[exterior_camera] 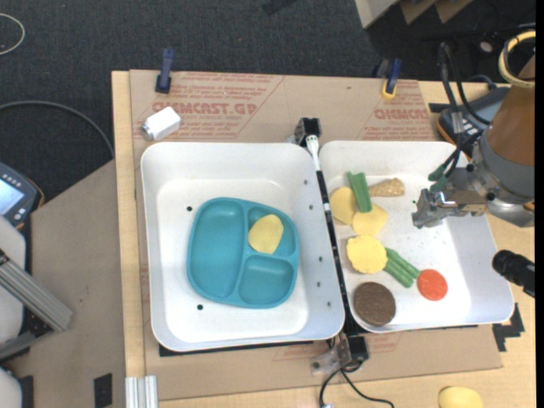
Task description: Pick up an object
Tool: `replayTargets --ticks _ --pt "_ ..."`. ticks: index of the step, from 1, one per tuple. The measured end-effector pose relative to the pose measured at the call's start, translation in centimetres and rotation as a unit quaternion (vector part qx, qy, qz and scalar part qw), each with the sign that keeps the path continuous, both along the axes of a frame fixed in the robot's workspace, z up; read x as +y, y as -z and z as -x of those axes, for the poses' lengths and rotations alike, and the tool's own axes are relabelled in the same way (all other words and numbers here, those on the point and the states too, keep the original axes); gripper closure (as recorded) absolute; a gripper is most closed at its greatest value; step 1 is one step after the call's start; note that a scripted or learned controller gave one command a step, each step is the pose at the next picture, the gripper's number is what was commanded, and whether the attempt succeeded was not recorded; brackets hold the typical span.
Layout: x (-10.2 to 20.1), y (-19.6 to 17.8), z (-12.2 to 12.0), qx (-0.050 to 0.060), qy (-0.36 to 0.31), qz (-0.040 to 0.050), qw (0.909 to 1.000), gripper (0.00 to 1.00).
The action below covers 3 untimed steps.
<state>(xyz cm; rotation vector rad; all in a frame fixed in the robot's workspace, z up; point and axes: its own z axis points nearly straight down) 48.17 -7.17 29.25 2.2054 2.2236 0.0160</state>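
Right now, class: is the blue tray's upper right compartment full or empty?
Occupied: one yellow piece lies in that compartment of the blue tray.

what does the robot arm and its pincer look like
The arm is bulky and rounded, grey with a broad orange band above the wrist. Black cables loop along it. The pincer is small, made of dull grey metal, with a touch of green near its base.

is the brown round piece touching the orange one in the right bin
Apart. The camera view shows bare white bin floor between the brown round piece and the orange piece.
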Motion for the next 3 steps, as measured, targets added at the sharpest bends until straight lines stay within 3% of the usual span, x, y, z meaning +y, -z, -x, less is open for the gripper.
replayTargets --ticks 1,2,3 --pt "6.8 -7.5 -1.2 0.001 -0.001 -0.0009 1.0 1.0" --pt "11.4 -3.7 0.3 0.01 0.001 -0.0006 0.9999 1.0" --pt "16.3 -11.9 0.2 0.002 0.001 -0.0015 1.0 1.0"
